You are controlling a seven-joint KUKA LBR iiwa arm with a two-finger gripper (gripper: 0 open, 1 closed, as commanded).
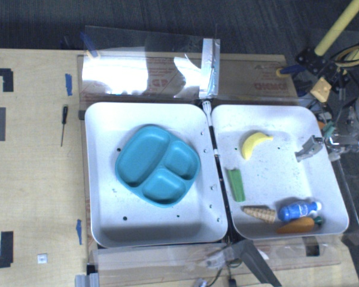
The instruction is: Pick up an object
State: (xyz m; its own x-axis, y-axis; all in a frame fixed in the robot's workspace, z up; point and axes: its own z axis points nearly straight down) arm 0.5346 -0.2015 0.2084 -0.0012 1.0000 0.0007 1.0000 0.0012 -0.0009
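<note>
The right bin (pixel 323 178) holds a yellow banana (pixel 254 143) near its back. A green flat bar (pixel 236 184) lies by its left wall. Along the front lie a tan ridged cone (pixel 258 213), a blue bottle (pixel 298 209) and an orange carrot (pixel 297 224), close together. My gripper (pixel 309 150) hangs at the bin's right side, over bare floor, to the right of the banana and apart from every object. Nothing shows in its grasp.
The left bin (pixel 102 214) holds a blue divided plate (pixel 158 164). A clear plastic sheet and a cardboard panel (pixel 251 79) stand behind the bins. Cables and a yellow pole (pixel 344 18) crowd the upper right by the arm.
</note>
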